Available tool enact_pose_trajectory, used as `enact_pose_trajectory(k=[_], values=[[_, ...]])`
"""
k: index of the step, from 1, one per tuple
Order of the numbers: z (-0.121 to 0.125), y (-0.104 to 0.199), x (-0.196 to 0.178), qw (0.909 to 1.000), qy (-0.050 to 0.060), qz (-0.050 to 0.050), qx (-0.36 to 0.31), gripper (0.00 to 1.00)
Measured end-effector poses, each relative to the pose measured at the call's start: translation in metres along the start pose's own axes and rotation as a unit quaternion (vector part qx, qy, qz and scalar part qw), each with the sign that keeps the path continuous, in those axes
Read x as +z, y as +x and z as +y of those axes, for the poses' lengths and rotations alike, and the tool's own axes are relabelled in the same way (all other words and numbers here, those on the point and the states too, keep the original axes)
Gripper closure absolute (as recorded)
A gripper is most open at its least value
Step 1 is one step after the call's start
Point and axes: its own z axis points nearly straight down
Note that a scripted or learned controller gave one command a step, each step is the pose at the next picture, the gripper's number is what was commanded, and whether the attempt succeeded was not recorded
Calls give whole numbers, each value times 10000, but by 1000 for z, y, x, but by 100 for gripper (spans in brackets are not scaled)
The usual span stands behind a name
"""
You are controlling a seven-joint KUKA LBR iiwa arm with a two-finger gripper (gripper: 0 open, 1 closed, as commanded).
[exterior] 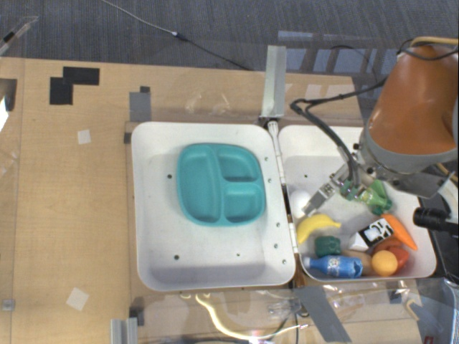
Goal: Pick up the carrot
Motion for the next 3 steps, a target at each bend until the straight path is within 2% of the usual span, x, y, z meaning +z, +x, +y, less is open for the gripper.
enact_pose_trajectory(k=[3], values=[[0,0,0,10000,0,0,0,0]])
